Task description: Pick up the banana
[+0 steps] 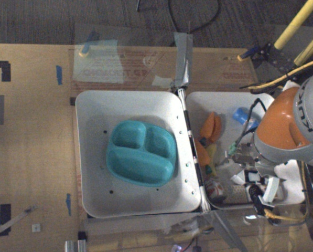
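Note:
The banana (212,152) looks like the pale yellow piece lying in the right bin (227,100), near its left wall, among orange toy foods. My gripper (244,163) hangs low inside that bin, a short way to the right of the banana and apart from it. The grey wrist and the orange band (281,124) cover the right half of the bin and hide what lies under them.
The left bin (93,140) holds a teal divided plate (141,152). In the right bin lie an orange carrot-like piece (212,126), another orange piece (202,154), a blue object (241,114) and a small reddish item (215,188). Cables run under the wrist.

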